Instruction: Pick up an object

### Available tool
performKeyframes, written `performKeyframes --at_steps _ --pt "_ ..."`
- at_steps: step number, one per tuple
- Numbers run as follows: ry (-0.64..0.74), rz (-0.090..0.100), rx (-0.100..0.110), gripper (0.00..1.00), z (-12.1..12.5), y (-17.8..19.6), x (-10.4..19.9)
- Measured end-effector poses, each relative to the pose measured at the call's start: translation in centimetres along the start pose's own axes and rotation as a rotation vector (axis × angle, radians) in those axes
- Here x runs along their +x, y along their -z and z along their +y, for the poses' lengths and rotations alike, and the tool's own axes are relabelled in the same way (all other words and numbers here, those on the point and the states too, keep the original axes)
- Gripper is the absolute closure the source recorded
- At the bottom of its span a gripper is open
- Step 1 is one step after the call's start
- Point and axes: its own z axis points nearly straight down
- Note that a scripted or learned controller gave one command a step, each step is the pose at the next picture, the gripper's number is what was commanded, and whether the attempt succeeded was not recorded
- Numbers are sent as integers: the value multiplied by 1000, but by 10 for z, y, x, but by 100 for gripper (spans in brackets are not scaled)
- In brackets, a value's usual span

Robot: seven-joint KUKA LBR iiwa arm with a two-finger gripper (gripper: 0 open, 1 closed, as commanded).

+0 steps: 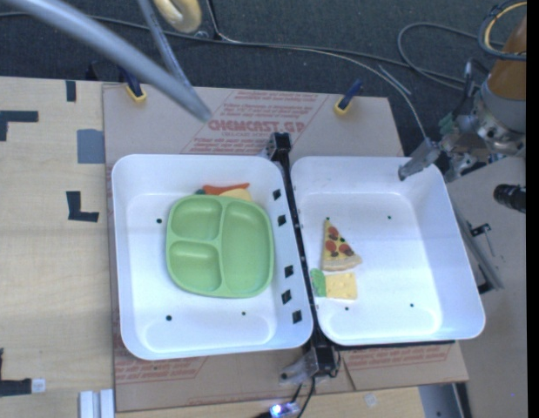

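In the right bin (456,259), near its left wall, lies a toy pizza slice (338,246). Just below it sit a yellow cheese square (343,286) and a small green piece (318,280). The left bin (130,259) holds a green divided plate (221,245); an orange and yellow piece (227,190) pokes out from behind its far edge. My gripper (436,164) hangs over the right bin's far right corner, well away from the toys. Its fingers stand open with nothing between them.
The two bins meet at a black-clipped divider (291,233). A grey pole (112,42) slants across the upper left above the cardboard sheet (252,116). Cables (408,68) trail over the dark floor behind the bins.
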Motion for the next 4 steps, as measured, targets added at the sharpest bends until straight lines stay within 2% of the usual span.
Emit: performKeyframes --at_steps 1,3,4 --pt "4 -3 -14 0 3 9 1" --pt "5 -3 -8 0 9 -119 4" --pt "5 -7 -14 0 10 -153 4"
